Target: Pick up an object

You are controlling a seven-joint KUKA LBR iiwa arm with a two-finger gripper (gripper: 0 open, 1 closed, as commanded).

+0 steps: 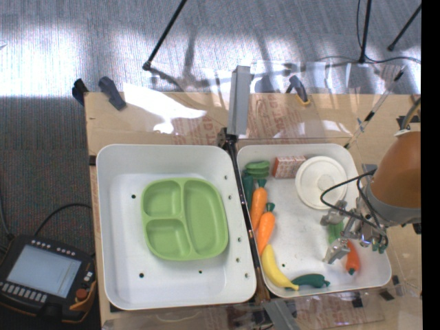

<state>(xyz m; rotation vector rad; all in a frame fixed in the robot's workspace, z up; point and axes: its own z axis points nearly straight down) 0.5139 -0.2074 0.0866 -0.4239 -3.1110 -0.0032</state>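
Two white bins on the table. Left bin (pixel 117 267) holds a green divided plate (pixel 184 218). Right bin (pixel 313 150): two carrots (pixel 261 218), banana (pixel 276 269), green pepper (pixel 311 280), white plate (pixel 322 181), small box (pixel 289 166). Tool (pixel 344 243) low at the right side, touching a small carrot (pixel 353 260); fingers' state cannot be told.

Grey carpet floor (pixel 82 40), bright sunlight patches across the top. Black tripod legs (pixel 168 29) stand on it (more stands at upper right (pixel 364 19)). Wooden bench (pixel 137 112) with a glare spot, black clamps (pixel 110 91) at its back-left corner. Handheld control pendant (pixel 45 277) lies on the floor, lower left.
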